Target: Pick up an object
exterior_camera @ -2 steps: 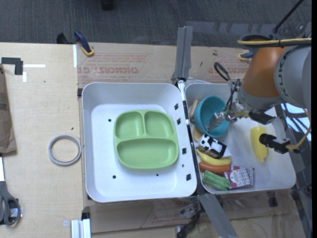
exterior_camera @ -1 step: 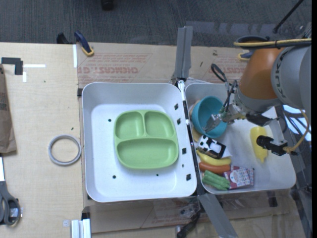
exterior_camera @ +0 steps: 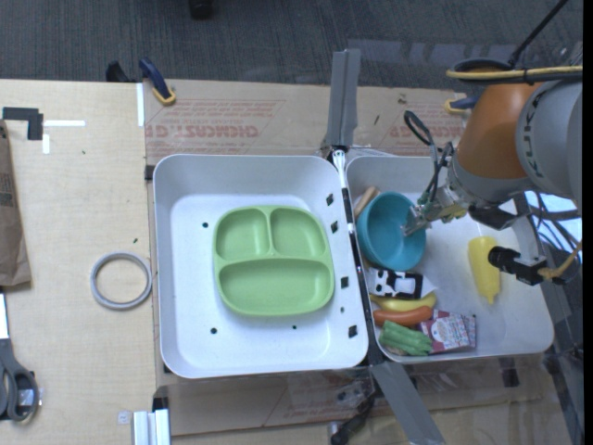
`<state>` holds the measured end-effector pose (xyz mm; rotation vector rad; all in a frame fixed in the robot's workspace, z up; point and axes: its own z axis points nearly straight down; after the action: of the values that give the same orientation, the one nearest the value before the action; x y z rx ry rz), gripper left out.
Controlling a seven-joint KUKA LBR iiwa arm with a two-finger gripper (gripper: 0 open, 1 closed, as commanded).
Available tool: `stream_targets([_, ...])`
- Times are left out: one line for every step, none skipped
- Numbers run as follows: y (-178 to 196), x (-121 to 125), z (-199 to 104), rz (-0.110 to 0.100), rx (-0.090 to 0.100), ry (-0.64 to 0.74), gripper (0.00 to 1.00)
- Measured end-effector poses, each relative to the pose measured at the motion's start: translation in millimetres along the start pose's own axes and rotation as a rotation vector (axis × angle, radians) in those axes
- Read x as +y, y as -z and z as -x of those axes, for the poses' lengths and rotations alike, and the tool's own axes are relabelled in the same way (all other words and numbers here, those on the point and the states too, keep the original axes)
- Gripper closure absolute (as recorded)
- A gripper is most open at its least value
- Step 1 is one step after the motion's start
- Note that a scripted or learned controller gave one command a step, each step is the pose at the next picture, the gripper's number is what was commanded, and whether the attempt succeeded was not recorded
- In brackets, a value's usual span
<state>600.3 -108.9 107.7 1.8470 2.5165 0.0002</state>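
In the camera view, the gripper [exterior_camera: 422, 219] is low over the right bin [exterior_camera: 519, 336], at the 3 o'clock rim of the blue bowl [exterior_camera: 389, 235]; whether its fingers are open or closed I cannot tell. At 6 o'clock from the bowl lie a banana [exterior_camera: 405, 302] and a green vegetable [exterior_camera: 405, 339]. The left bin [exterior_camera: 176, 248] holds a green divided plate [exterior_camera: 273, 260].

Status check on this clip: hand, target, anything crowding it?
Hand down at the blue bowl's right rim, right bin. Grip not readable. Banana and carton crowd just below the bowl; green tray in the left bin.
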Motion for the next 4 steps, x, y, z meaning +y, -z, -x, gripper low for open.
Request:
stream_targets([89, 60, -41, -0.004, 0.003, -0.066, 1.00])
stream_targets([-3, 6, 1, -0.009, 0.009, 0.103, 1.00])
stream_targets([7, 6, 5, -0.007, 0.004, 0.097, 1.00])
stream_targets([-4, 4, 29, -0.007, 0.014, 0.179, 1.00])
